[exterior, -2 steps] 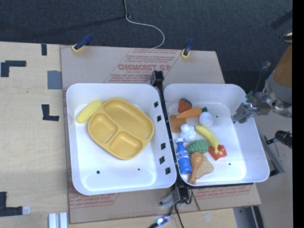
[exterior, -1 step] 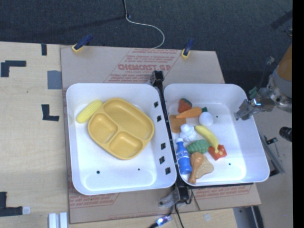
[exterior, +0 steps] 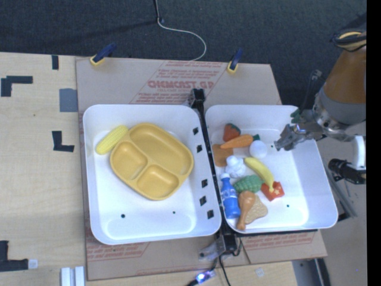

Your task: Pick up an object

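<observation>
Hand (exterior: 284,140): seen over the right bin (exterior: 309,177), near its upper right corner; open or closed cannot be told.
Toys: piled along the right bin's left side, among them a banana (exterior: 260,170), carrot (exterior: 236,141) and blue bottle (exterior: 228,198).
Left bin (exterior: 143,219): yellow tray (exterior: 152,161) with corn (exterior: 111,139) touching its left edge.

two white bins (exterior: 95,159), one yellow tray (exterior: 152,159), one corn cob (exterior: 111,139), one banana (exterior: 260,170), one carrot (exterior: 237,142)
</observation>
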`<state>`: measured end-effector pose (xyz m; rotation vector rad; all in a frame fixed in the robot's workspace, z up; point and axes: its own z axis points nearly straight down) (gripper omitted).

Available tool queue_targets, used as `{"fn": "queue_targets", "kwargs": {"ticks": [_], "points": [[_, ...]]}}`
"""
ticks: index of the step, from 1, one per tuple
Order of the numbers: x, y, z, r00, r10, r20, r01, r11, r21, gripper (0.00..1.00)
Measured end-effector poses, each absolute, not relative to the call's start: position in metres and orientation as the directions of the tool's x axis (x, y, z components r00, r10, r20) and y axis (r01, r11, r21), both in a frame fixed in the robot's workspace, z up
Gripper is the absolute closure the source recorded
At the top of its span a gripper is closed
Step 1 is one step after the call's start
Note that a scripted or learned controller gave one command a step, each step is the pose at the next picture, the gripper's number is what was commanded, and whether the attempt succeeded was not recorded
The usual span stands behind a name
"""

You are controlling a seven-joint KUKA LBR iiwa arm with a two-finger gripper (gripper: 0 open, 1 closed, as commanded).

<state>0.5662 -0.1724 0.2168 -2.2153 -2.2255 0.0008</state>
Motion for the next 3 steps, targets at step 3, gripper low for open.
{"fn": "queue_targets", "kwargs": {"ticks": [3], "points": [[0.590, -0.019, 0.235, -0.006, 1.000, 0.001, 1.000, 0.006, -0.001, 1.00]]}}
